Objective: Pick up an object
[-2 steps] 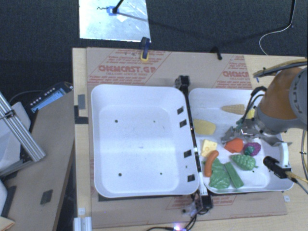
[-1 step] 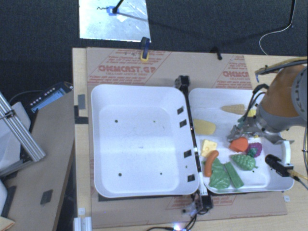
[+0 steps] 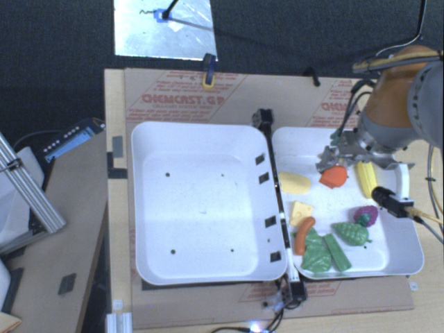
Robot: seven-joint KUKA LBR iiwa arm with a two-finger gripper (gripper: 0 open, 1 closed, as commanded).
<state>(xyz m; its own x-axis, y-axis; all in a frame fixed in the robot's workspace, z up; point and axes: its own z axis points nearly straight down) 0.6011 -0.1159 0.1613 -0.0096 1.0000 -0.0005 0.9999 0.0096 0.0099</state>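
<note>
My gripper (image 3: 331, 159) hangs over the back of the right bin (image 3: 409, 255), reaching in from the right. An orange-red round toy (image 3: 334, 177) lies directly under its tip, touching or nearly touching it; I cannot tell whether it is gripped. A yellow corn cob (image 3: 365, 177) lies just to the right of that toy. A pale yellow lemon-like piece (image 3: 294, 182) rests to its left by the bin's left wall.
Toward the front of the right bin lie a yellow cheese wedge (image 3: 301, 210), an orange carrot (image 3: 303, 233), green vegetable pieces (image 3: 319, 252), a bumpy green piece (image 3: 350, 233) and purple grapes (image 3: 365, 216). The left bin (image 3: 149, 144) stands beside it. A black divider (image 3: 272, 186) runs between them.
</note>
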